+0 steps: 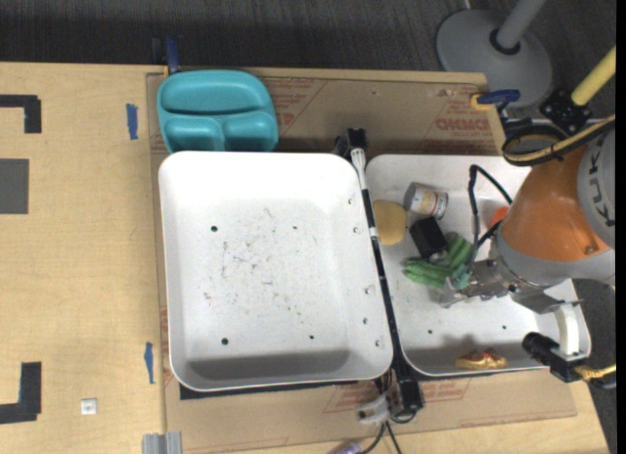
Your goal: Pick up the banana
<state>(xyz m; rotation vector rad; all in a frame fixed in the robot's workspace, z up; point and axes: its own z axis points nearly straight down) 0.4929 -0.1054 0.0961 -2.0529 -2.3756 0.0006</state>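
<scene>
A small yellow-orange curved piece, the banana [481, 359], lies against the front wall of the right bin [509, 330]. My gripper [462, 286] is low in the middle of that bin, further back than the banana and apart from it. It sits right at a green leafy object [437, 268], whose right end is hidden under it. Nothing yellow shows at the gripper.
Behind the gripper in the right bin lie a black block [427, 238], a silver can [426, 200] and a tan round thing [388, 222] by the left wall. The left bin [269, 266] adjoins. A teal divided tray [217, 110] stands behind it.
</scene>
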